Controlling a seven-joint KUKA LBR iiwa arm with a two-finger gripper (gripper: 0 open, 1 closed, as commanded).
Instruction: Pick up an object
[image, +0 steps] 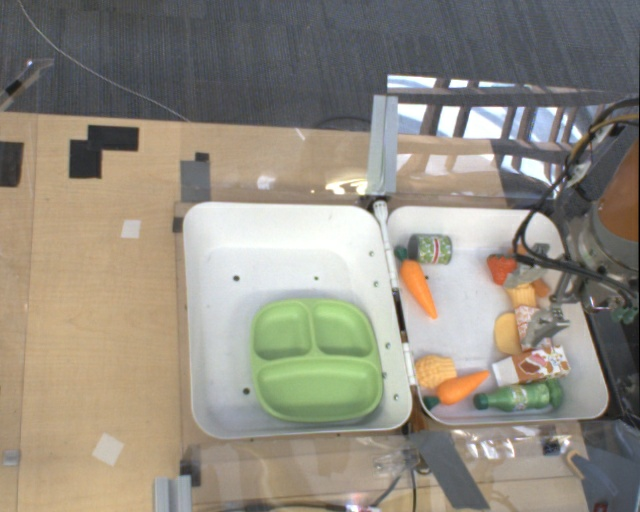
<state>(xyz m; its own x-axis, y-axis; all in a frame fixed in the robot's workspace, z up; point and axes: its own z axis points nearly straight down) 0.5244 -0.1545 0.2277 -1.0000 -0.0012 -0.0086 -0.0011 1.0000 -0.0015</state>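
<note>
Small toy food pieces, scattered in right white bin (455, 300). Dark green can w/ label (431, 249) lying on side near top left of that bin. Orange plastic carrot (418, 288) just below can, tip pointing down-right. Second orange carrot (461, 388) near bottom edge, touching yellow corn piece (433, 371) on its left. Green plastic bottle (518, 398) lying flat along bottom edge, beside small white-and-red carton (532, 366). Red piece (501, 268) & yellow-orange pieces (508, 331) bunched toward right side. Gripper (548, 322) low over right part of bin, among the yellow pieces & above carton; metal fingers slightly apart, nothing visibly clamped btwn them. Grey arm w/ orange band (610, 215) coming in from right. Left white bin (290, 250) w/ lime-green three-compartment plastic plate (316, 360) lying flat in lower half.
</note>
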